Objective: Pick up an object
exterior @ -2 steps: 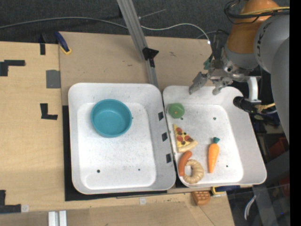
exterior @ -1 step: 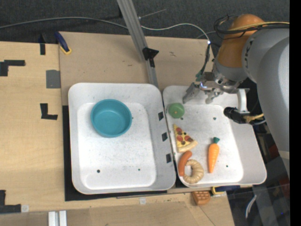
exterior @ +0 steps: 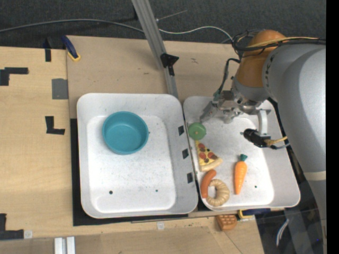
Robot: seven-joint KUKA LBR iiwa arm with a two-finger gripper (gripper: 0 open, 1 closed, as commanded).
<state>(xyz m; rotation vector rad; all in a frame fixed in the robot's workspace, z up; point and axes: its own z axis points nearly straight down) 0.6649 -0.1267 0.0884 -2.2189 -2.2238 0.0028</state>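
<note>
Left bin just has a round teal plastic bowl. Right bin: small orange toy carrot near the front, looks light, stiff, kinda slick, so pinch mid-body. Gripper hovers at the back; can't tell whether it's open.

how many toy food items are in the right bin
5, perhaps more behind the arm: round green piece at the left wall, pizza slice below it, orange sausage and beige doughnut at the front, orange carrot mid-bin.
</note>
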